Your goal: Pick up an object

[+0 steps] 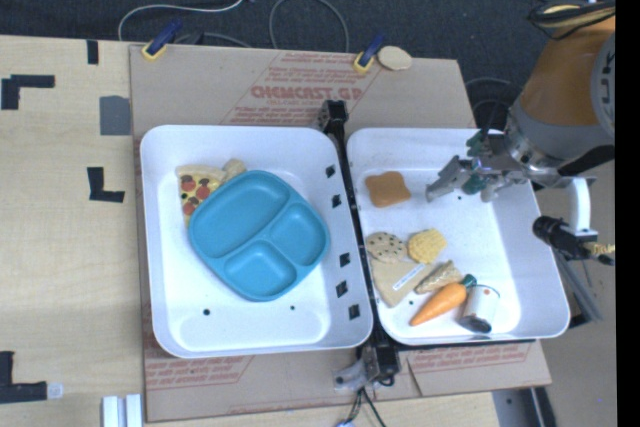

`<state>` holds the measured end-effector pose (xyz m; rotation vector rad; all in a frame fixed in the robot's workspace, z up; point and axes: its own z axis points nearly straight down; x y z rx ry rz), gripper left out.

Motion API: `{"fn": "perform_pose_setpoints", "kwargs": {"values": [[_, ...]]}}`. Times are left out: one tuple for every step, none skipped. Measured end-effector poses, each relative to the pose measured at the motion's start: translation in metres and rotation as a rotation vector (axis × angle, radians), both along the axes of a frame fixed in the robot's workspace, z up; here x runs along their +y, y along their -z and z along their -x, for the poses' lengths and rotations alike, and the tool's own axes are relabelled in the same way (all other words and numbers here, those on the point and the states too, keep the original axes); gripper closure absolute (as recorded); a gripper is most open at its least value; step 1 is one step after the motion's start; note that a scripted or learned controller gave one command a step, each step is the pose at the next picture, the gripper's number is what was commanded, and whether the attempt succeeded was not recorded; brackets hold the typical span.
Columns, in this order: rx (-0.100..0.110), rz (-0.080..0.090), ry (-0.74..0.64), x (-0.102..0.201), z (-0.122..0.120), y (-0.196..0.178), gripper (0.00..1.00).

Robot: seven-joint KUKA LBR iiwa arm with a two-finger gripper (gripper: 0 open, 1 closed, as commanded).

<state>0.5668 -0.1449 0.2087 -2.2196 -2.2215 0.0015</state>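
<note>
Camera view looks down on a cardboard sheet clipped flat to the bench, seemingly to give the two white bins a steady base. The left bin holds a blue divided plate, which lies tilted across its middle and covers part of a toy pizza slice at the far left corner. The right bin holds the smaller toys, any of which could serve as the object to pick up: a brown bread slice towards the far left, a chocolate-chip cookie and a round yellow cracker side by side in the middle, a pale wedge like cheese just nearer than them, and an orange carrot at the near side, touching a small dark-and-white item that is too small to name. These lie loose and jumbled, as if tipped in rather than arranged.

From the right the grey arm reaches over the far part of the right bin. Its gripper points left, with the fingers spread and nothing between them. It sits just right of the bread slice, apart from it, so that slice looks the likeliest target; I judge the grasp not yet made, the gripper needing to drop and close.
</note>
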Motion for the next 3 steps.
{"fn": "perform_pose_setpoints", "kwargs": {"values": [[-0.006, 0.005, 0.0, 0.013, 0.007, 0.127, 0.0], [-0.011, 0.006, 0.0, 0.036, 0.032, 0.121, 0.0], [-0.011, 0.006, 0.001, 0.035, 0.031, 0.111, 1.0]]}}
